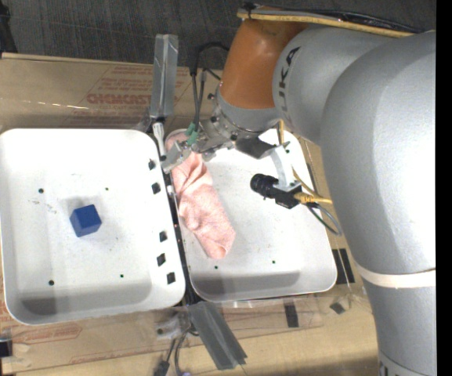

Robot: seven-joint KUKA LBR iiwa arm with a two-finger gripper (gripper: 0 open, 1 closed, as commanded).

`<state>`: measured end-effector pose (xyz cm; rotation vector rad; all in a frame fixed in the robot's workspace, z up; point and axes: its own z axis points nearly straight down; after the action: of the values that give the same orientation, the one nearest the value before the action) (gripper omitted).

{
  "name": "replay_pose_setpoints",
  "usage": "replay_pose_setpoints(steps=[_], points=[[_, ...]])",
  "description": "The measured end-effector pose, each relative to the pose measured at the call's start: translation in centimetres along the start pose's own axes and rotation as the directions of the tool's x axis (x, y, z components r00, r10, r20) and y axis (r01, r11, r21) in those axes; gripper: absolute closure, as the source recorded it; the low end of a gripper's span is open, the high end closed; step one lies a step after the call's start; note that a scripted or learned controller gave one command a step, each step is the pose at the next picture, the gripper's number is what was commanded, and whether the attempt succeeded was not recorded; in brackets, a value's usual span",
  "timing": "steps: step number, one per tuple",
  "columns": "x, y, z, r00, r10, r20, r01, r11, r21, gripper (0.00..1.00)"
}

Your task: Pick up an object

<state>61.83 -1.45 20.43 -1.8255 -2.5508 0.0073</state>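
While the grey arm [367, 131] reached in from the right, its orange band [253, 61] sat above the far edge of the right bin [288, 276], and the gripper [185, 146] came down at that bin's far left corner, close to the divide between the two bins. A pink cloth [202, 206] lay in the right bin along its left wall, stretched from the far corner toward the near side, crumpled and thicker at its near end. The cloth's far end ran right up under the gripper's tip, so that cloth and gripper met or overlapped there; whether the fabric was actually between the fingers could not be told, since the wrist and its fittings covered that spot. How far the jaws stood apart could not be told either. A small black fitting [273, 188] on a white bracket hung off the wrist over the middle of the right bin, just to the right of the cloth and apart from it.

In the left bin [22, 304] a blue cube [85, 219] rested on the floor, left of centre, well apart from the gripper and from the cloth. Both bins sat side by side on a bench topped with brown cardboard [61, 92], and a grey metal bar [163, 77] stood up at the far side near the join of the two bins.
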Motion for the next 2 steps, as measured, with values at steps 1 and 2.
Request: replay_pose_setpoints(steps=[1, 2], points=[[-4.9, 0.0, 1.6, 0.99, 0.144, 0.0, -0.144, 0.99, -0.001, 0.0], [-9.4, -0.1, 11.5, 0.993, 0.115, -0.001, -0.115, 0.993, -0.003, 0.0]])
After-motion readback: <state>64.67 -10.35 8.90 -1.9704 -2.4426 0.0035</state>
